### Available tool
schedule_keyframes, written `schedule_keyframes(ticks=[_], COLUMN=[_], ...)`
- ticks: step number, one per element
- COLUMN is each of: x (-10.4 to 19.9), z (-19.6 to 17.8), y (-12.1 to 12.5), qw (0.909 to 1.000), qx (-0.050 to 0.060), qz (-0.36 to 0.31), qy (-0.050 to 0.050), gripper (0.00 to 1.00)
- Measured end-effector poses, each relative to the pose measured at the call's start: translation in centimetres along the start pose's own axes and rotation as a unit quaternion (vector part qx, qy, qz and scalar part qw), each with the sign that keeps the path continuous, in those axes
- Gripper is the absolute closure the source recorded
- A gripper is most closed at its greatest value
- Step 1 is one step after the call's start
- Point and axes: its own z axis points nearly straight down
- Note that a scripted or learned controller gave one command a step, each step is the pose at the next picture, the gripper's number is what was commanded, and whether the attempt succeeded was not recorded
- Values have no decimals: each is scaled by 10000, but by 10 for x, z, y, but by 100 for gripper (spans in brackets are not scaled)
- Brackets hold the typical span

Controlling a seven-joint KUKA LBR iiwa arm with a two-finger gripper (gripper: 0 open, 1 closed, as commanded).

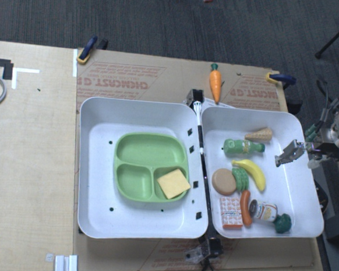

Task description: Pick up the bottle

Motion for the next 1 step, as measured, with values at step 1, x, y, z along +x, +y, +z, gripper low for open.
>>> schedule_keyframes(ticks=[1], x=[0], z=[-9], y=[1], qw=[10000], qx=[1], qz=[-2], qy=[-4], gripper=[100])
